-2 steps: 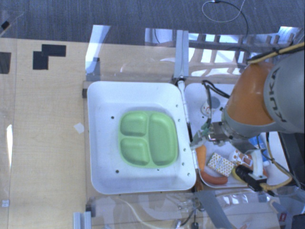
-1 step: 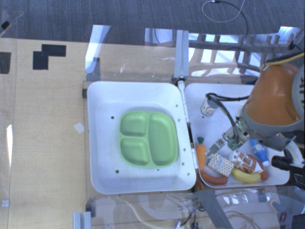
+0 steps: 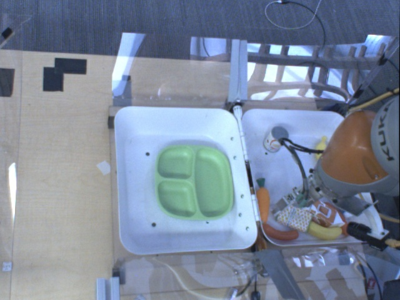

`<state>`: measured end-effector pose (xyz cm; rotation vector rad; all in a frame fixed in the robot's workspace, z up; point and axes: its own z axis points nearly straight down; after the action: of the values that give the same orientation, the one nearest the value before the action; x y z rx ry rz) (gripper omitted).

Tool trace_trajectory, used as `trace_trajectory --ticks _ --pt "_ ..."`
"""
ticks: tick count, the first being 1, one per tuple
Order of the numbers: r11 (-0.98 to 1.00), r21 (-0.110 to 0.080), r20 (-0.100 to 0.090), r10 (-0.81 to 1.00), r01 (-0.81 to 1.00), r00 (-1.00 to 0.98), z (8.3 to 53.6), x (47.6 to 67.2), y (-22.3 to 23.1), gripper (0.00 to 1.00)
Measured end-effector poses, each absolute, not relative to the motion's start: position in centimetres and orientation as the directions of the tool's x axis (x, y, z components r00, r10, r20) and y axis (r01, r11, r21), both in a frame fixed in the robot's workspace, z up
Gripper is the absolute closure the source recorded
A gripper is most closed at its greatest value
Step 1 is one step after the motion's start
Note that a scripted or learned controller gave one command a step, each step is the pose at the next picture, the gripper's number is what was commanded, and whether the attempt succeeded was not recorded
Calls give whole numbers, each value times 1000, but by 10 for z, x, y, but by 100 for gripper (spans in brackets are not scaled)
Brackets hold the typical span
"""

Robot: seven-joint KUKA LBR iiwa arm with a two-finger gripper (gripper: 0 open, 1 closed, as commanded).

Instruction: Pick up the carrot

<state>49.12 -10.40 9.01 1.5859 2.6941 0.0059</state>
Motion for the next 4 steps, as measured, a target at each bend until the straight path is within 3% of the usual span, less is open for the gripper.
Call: trace_trajectory --ticks 1,2,3,4 --pt "563 11 -17 827 827 -562 91 582 -97 0" --pt "528 8 -5 850 849 -528 187 602 -53 0" --pt "556 5 -3 831 831 -556 186 538 -15 0" --pt "703 6 -6 711 711 -703 186 588 -43 0"
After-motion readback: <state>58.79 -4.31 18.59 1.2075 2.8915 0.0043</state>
